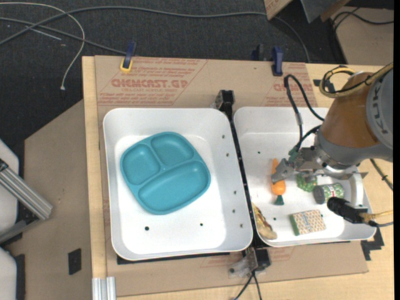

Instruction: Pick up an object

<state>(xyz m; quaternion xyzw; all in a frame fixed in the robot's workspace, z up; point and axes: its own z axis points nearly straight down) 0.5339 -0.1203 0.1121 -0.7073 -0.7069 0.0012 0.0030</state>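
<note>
Lying in the right bin [262,136] near its middle, the small orange toy [278,188] looks light, rigid and smooth, best pinched across its rounded body. The gripper [286,170] hovers just above it; whether anything is held, I cannot tell. A patterned packet [307,222] lies nearby; a blue tray [165,171] occupies the left bin [119,230].

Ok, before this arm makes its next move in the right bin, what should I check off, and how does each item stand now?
1. Claw over the right bin: ok.
2. Orange carrot toy right beside the claw: ok.
3. Anything between the claw's tips: cannot tell.
4. Other things close by, a green item and a patterned card: not ok, crowded.
5. Banana peel apart at the bin's near corner: ok.
6. Blue divided plate in the left bin, out of the way: ok.
</note>
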